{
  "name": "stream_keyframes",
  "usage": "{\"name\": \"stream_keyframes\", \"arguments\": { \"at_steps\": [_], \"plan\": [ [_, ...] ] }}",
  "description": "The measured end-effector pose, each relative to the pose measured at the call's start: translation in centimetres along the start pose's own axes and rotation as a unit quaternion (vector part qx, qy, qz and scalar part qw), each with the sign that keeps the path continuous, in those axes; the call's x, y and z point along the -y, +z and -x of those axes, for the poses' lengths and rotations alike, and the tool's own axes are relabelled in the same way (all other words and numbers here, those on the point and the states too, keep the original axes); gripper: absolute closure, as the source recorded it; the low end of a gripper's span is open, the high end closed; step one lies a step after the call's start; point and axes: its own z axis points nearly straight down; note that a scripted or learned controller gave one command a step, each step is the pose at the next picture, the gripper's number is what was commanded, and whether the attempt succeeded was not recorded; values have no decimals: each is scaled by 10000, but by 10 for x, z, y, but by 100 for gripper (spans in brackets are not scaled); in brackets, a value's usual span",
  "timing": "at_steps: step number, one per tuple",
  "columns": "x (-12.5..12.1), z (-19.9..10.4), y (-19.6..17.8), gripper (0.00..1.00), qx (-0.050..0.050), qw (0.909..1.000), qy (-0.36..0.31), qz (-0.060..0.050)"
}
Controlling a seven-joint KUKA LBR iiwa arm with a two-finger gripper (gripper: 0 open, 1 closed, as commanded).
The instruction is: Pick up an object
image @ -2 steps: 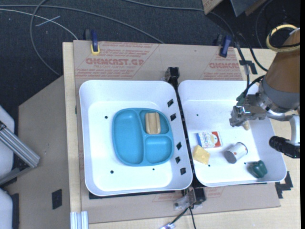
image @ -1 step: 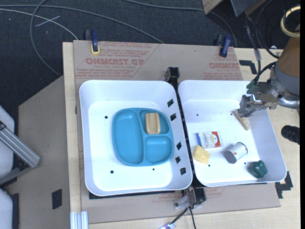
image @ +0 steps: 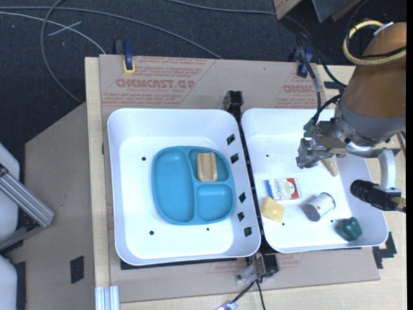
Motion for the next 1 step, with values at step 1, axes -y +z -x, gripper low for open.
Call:
{"name": "stream_keyframes", "arguments": {
  "at_steps": [1],
  "plan": [
    [3,-46,1,100,3,10000,-1,6]
  ]
}}
